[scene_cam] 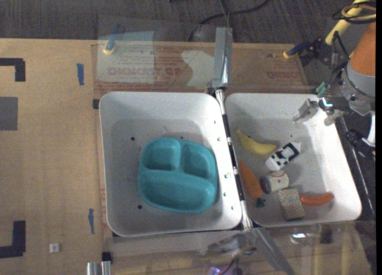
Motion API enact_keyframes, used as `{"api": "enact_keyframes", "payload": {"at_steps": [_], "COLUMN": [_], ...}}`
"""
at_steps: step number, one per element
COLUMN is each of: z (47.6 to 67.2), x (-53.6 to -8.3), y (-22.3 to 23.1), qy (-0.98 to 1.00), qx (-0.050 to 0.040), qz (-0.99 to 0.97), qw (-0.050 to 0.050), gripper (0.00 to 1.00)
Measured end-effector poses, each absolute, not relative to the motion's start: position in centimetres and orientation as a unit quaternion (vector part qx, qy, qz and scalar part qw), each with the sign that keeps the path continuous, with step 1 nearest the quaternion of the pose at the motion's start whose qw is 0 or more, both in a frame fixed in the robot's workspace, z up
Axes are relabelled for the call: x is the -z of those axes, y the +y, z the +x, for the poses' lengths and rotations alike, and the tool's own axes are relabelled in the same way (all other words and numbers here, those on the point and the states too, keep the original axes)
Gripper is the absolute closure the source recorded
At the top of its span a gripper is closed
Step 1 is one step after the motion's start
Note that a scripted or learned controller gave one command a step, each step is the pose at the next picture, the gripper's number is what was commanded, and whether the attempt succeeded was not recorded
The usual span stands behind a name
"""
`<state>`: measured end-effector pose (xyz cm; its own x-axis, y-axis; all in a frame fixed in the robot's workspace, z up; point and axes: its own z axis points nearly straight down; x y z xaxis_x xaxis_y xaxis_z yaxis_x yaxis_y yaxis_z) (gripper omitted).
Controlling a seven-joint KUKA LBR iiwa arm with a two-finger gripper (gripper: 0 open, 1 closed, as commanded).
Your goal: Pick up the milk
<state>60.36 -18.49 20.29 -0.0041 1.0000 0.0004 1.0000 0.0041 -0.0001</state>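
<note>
The milk point(283, 155) is a small white carton with black cow patches. It lies on its side near the middle of the right bin point(334, 148). My gripper point(316, 114) hangs over the bin's upper right part, up and to the right of the milk and well apart from it. Its two fingers stand spread, open, with nothing between them.
Around the milk lie a banana point(255, 144), a carrot point(250, 179), a small round white item point(277, 181), a tan bread slice point(290, 203) and an orange sausage point(317, 198). A teal divided plate point(177, 174) lies in the left bin point(119, 119).
</note>
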Motion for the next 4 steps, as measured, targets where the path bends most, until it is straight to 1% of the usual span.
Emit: {"api": "enact_keyframes", "payload": {"at_steps": [1,2,3,4], "z": [56.9,55.0,59.3,57.7], "x": [-10.0,-9.3,-14.6,-8.9], "y": [-16.2,-14.3,-15.3,-13.2], "qy": [-0.692,-0.722,-0.645,-0.705], "qx": [0.0020,0.0064,0.0001,0.0021], "qz": [-0.722,-0.692,-0.764,-0.709], "qw": [-0.002,-0.009,-0.001,-0.004], "gripper": [0.00,0.00,0.00,0.00]}}
